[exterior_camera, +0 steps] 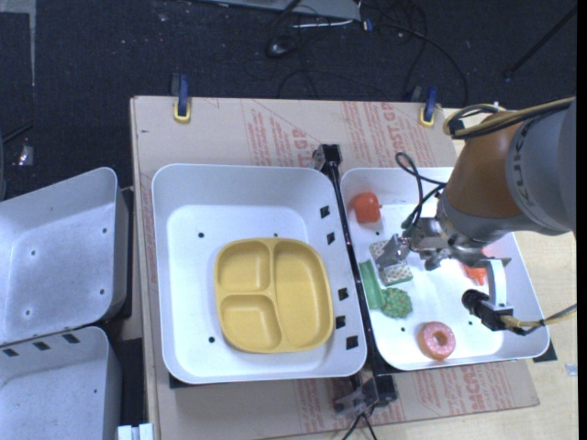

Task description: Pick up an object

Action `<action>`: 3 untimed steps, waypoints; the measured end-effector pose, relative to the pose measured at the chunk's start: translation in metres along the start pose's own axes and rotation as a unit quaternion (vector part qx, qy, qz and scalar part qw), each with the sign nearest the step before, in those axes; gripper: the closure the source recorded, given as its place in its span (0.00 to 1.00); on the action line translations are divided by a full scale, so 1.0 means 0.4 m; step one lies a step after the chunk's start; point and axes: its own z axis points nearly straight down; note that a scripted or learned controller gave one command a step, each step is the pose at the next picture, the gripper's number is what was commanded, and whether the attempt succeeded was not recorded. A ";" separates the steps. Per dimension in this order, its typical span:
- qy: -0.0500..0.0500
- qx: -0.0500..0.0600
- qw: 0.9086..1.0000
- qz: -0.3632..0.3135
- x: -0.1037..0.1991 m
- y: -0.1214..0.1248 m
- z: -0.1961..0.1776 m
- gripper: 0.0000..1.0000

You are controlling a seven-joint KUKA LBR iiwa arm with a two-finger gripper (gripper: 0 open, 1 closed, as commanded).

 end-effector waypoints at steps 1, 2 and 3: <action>0.000 -0.003 1.000 0.001 0.000 0.005 -0.035 1.00; -0.001 -0.006 1.000 -0.002 0.000 0.004 -0.194 1.00; -0.001 -0.006 1.000 -0.002 0.000 0.006 -0.273 1.00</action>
